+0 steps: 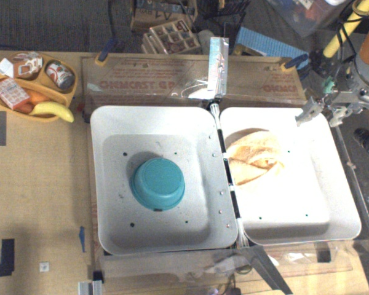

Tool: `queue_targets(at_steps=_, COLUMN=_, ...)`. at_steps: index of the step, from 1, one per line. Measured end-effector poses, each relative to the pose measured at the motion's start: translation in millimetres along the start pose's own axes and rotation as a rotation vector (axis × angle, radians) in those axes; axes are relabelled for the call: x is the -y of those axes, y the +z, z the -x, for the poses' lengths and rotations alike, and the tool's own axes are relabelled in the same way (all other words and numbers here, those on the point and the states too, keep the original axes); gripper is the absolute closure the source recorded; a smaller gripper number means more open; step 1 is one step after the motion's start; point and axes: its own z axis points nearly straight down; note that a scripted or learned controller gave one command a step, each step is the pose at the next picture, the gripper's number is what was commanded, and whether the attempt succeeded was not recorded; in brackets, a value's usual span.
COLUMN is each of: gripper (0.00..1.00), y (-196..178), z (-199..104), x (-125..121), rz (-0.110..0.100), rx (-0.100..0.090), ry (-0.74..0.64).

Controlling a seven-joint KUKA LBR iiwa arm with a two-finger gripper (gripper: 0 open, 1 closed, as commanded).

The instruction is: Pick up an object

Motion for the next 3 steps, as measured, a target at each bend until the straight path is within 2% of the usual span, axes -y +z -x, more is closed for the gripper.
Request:
queue_targets(at_steps=1, gripper=0.00, y=159, z=-35, x=12, rz=0.003, rx=0.001, ry=-0.109)
queue_targets(at_steps=2, gripper=1.00, y=149, z=-31, x=12, rz=0.006, rx=0.002, ry=-0.103)
queue_targets(at_steps=3, gripper=1.00, y=37, z=-71, x=-11, rz=0.002, rx=0.001, ry=-0.113)
